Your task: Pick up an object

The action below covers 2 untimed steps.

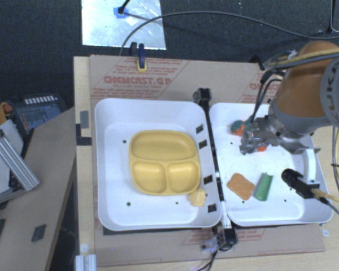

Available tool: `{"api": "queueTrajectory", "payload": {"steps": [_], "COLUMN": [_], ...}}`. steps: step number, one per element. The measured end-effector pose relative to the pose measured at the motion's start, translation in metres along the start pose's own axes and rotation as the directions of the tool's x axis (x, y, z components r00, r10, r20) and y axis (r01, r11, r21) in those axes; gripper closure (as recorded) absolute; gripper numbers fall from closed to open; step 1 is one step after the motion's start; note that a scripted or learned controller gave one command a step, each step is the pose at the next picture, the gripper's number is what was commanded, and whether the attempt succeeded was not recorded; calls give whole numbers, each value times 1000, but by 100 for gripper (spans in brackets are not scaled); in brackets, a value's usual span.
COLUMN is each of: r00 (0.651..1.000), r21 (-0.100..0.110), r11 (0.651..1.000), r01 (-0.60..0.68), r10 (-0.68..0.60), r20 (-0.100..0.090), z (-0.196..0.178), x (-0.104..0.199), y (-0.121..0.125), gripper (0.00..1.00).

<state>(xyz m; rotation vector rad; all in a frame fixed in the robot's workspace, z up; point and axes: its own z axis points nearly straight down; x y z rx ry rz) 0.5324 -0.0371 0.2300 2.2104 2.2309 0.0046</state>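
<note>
My gripper (250,142) hangs low over the back-left part of the right bin (282,212). A small orange and green object (237,127) lies just to its left, near the bin's back wall. A bit of red object (261,148) peeks out from under the gripper's right side, mostly hidden by it. Nearer the front of the same bin lie a tan-orange piece (240,186) and a green block (263,187), side by side and apart from the gripper.
The left bin (110,151) holds a yellow divided tray (163,161) and a small pale yellow lump (197,197) at the tray's front right corner. A black divider (210,151) runs between the bins. The arm's bulk covers the right bin's back right.
</note>
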Motion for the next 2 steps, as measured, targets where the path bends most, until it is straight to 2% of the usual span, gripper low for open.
{"api": "queueTrajectory", "payload": {"steps": [1,2], "r00": [1000,1000], "r21": [0,1], "r11": [1000,1000], "r01": [1,2], "r10": [-1,-2], "r20": [0,-1], "z": [-1,-7], "x": [56,116], "y": [9,9], "gripper": [100,100]}}
